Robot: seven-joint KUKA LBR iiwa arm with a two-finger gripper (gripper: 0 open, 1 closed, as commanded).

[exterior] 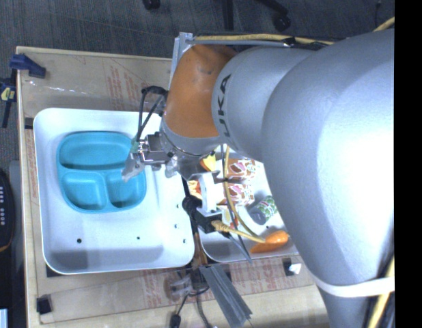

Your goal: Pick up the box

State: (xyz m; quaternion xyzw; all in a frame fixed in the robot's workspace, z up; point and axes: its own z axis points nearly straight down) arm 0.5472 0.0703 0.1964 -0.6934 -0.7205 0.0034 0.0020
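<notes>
**A:** Box (242, 181): where does it lie?

**B:** Taking it from the left, the worktop (95, 80) carries the left bin (108, 248), and a blue divided tray (95, 169) lies inside it. The hand (134, 164) hangs over that tray's right edge. Next is the right bin (221, 251), much of it covered by the grey arm (313, 128). The box lies in that bin. It is white with red print and sits partly under the arm.

**A:** Has the hand got hold of anything?

**B:** I see nothing held in it. From this angle I cannot tell whether it is open or closed. The box is apart from it, in the other bin.

**A:** What lies near the box?

**B:** A green-and-white item (265, 209) is just to its right. An orange thing (276, 238) lies nearer the bin's front rim.
</notes>
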